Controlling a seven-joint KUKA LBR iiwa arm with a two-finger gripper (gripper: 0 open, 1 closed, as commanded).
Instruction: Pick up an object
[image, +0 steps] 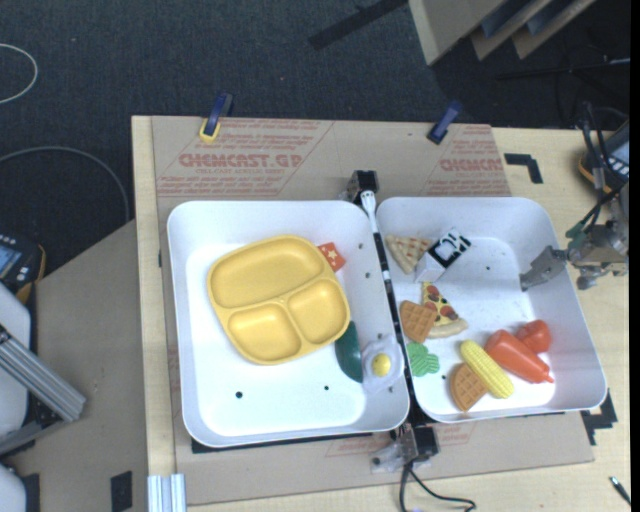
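From the camera view, the brown board under the two bins is showing red printed lettering, reading roughly "CHEMCAST G.P" (238, 160) along its far edge, with a second, partly hidden run of the same print well above the gripper. The gripper (545, 268) is hanging at the right rim of the right bin (560, 400), its grey tip lying over the bin floor; whether its fingers are apart or together cannot be told from here, and nothing is showing between them. Well to its left, a small black-and-white box (446, 248) is sitting tilted, carrying white markings too small to read, just beside a toast slice (405, 252). Below and left of the gripper, a pizza slice (440, 308) and a waffle piece (417, 320) are lying touching each other. Nearest below the gripper, a red pepper (522, 352) is lying with its long axis running from upper left to lower right, and the corn cob (487, 368) beside it is pointing the same way, next to a round waffle (466, 386). A green leafy toy (424, 360) is sitting at the divider. Far to the left, in the left bin (200, 400), a yellow divided tray (280, 300) is lying slantwise, with an orange-red block bearing a white cross (332, 256) at its corner and a dark green piece (348, 355) beside a small yellow and white piece (379, 364).
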